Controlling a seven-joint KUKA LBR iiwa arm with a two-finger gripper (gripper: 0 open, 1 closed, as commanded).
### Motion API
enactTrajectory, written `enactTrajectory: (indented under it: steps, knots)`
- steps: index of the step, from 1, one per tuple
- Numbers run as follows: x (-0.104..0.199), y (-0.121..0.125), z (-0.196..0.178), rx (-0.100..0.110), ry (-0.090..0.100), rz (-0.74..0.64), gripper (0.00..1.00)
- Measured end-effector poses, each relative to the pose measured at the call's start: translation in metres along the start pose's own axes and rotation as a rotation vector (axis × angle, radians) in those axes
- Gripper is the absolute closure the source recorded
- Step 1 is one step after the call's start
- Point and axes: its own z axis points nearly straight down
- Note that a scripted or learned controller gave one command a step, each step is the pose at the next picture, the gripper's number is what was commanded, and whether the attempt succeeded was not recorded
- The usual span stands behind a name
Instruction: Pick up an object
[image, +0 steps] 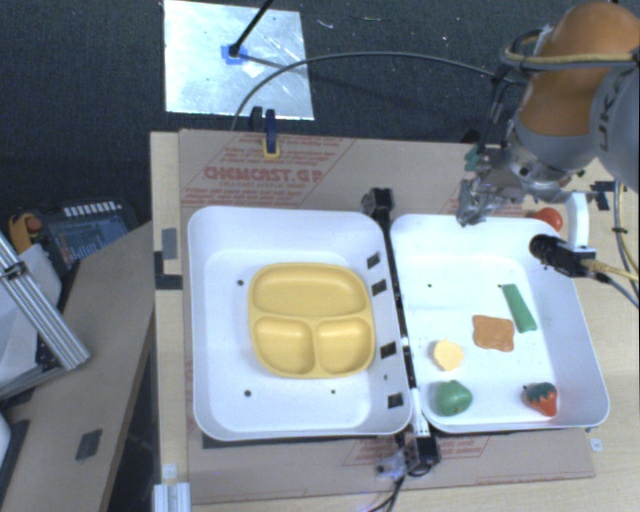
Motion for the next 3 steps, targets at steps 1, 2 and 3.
enactTrajectory:
  steps: [1,2,3]
  knots:
    - [0.048,-0.009,0.0,0.0,-0.001,0.001,1.0]
    - [0.101,-0.01,0.019,0.001,0.0,0.0,1.0]
    - [0.152,-0.009,0.016,0.0,0.001,-0.001,1.0]
